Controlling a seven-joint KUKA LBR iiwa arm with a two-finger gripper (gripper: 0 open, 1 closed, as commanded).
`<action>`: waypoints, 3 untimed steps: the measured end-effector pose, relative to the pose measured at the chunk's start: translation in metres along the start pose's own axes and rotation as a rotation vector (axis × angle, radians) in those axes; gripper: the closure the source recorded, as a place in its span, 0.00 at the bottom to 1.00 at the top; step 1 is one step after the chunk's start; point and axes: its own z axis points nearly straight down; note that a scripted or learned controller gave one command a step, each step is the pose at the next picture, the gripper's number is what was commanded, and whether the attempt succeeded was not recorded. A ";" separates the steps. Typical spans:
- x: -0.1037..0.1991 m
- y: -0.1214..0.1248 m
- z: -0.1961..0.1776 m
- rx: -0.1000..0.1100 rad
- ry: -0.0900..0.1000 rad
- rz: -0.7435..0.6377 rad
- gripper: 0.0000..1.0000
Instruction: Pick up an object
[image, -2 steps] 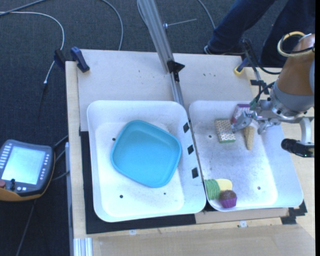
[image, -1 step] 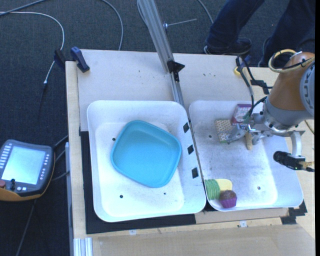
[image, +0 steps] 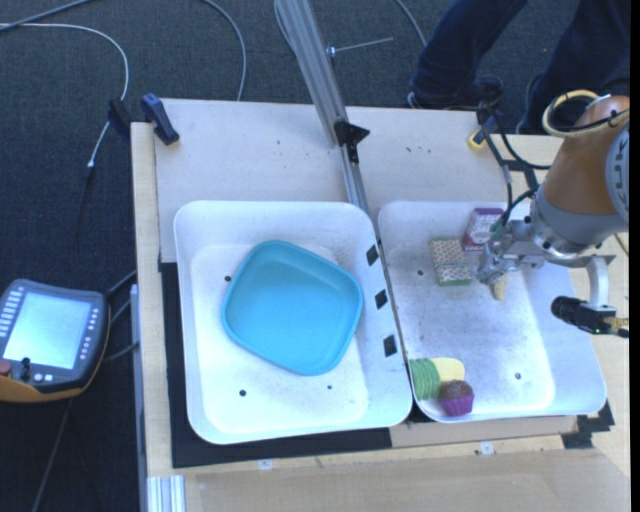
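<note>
Reaching low into right bin, gripper beside checkered block, upper right of frame; finger state impossible to tell. Likely approach step; next, closing on block.

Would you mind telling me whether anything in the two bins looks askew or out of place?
Nothing looks spilled or damaged. The blue plate lies turned at an angle in the left bin, and the toys sit bunched against the right bin's near-left corner.

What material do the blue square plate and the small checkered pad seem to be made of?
The blue square plate looks like smooth, slightly glossy plastic: even colour, soft sheen, moulded rim. The small checkered pad may be sponge or cloth: matte, with a grid texture; it is too small to be sure.
</note>
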 end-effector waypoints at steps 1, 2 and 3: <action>0.003 0.004 -0.044 -0.003 -0.001 0.000 1.00; 0.002 0.011 -0.105 -0.004 -0.001 0.000 1.00; 0.002 0.011 -0.106 0.001 0.000 0.000 1.00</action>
